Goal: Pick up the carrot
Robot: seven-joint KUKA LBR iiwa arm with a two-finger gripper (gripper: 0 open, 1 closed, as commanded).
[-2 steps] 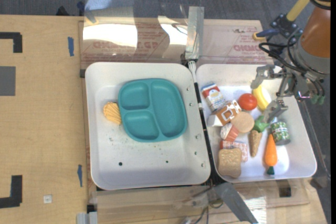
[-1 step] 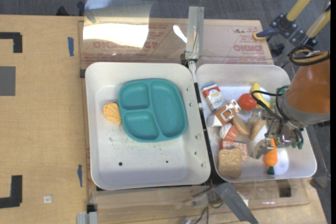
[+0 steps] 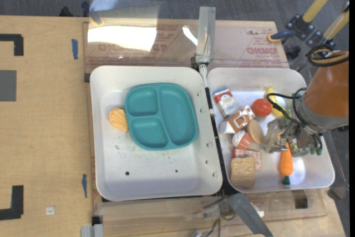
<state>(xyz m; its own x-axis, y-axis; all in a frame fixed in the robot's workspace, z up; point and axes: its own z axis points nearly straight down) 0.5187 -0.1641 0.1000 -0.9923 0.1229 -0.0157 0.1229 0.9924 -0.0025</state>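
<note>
Carrot [image 3: 285,164] lies upright in the right bin [image 3: 327,175], near its front right corner, green tip toward you. Your gripper [image 3: 284,140] hangs just above its upper end, possibly touching; whether it is clenched or released, you cannot tell.

**Faint red printing, mostly unreadable**

Red lettering runs across the clear plastic sheet [image 3: 166,41] lying over the cardboard behind the two bins. On the right end a word looks like "CHEMICA", but it is too blurred to be sure. The small red and white carton [image 3: 225,101] in the right bin carries print too small to read.
</note>
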